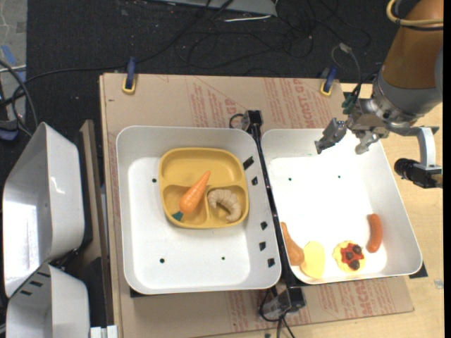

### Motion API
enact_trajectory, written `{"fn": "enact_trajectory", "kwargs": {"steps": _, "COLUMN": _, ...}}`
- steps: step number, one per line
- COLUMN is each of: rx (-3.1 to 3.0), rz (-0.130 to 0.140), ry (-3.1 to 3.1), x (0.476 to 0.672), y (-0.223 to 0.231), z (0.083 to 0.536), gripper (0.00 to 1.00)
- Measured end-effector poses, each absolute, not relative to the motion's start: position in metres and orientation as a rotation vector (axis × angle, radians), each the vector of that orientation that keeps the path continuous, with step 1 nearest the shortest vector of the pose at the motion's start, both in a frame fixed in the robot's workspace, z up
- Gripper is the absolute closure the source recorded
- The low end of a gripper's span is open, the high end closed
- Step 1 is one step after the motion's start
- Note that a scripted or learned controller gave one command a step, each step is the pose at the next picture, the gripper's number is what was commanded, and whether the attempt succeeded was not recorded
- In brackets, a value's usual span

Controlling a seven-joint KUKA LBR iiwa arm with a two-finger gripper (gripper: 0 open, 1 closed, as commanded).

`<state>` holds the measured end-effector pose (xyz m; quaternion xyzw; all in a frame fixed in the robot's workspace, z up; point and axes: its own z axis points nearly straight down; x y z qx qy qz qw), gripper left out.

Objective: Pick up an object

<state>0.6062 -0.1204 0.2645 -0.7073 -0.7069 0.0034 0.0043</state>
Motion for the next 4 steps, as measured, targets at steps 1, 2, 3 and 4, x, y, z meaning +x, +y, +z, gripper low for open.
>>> {"fn": "enact_trajectory", "kwargs": {"steps": 1, "rx": -2.22, "rz": 0.001, "ry": -2.223, "x": 0.608, "y": -0.12, "z": 0.271, "gripper": 0.0}}
{"fn": "enact_trajectory", "kwargs": {"steps": 2, "rx": -2.221, "rz": 0.005, "ry": -2.218, "x": 0.603, "y": -0.123, "z": 0.226, "gripper": 0.0}}
{"fn": "enact_trajectory", "kwargs": {"steps": 3, "rx": -2.22, "rz": 0.006, "ry": -2.216, "x": 0.603, "y": -0.123, "z": 0.161, "gripper": 0.0}}
{"fn": "enact_trajectory", "kwargs": {"steps": 4, "rx": -2.217, "rz": 0.004, "ry": -2.221, "x": 0.608, "y": -0.117, "z": 0.113, "gripper": 0.0}}
